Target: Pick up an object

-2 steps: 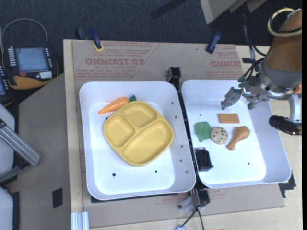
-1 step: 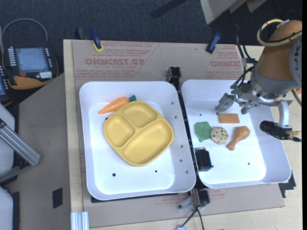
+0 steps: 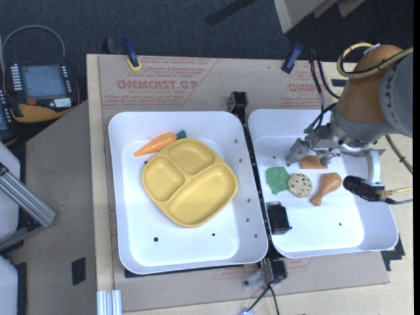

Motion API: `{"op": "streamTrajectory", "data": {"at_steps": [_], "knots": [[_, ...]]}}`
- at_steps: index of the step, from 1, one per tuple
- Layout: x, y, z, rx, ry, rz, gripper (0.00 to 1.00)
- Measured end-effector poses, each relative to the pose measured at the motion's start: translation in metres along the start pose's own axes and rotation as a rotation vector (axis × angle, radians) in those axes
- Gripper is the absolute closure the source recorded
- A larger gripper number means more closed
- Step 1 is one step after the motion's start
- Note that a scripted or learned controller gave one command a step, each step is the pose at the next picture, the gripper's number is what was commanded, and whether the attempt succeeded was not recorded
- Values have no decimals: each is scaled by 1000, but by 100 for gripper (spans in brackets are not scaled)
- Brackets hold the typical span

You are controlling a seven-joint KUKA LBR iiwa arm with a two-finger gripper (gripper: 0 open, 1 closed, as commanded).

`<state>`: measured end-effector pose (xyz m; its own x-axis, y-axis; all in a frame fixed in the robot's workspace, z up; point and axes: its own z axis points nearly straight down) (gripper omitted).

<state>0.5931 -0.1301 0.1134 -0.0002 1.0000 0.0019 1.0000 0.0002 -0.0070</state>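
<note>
Cookie (image 3: 300,185) lies nearest; gripper (image 3: 308,155) hovers low over orange piece (image 3: 314,163), grip unclear. Next: close, lift.

The setting was a robotics lab: a teach pendant (image 3: 41,87), a clamped bench board (image 3: 197,77), cabling, and toy food.

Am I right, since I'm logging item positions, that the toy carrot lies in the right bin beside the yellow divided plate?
Not quite. The camera view shows the toy carrot in the left bin, not the right one. It does lie beside the yellow divided plate, at its upper left edge.
</note>
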Motion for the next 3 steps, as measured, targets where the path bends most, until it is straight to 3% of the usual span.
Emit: {"op": "streamTrajectory", "data": {"at_steps": [1,2,3], "knots": [[0,2,26,-9,-1,1,0],[-2,4,13,-20,-9,0,100],[-12,6,-40,-13,-4,1,100]]}}
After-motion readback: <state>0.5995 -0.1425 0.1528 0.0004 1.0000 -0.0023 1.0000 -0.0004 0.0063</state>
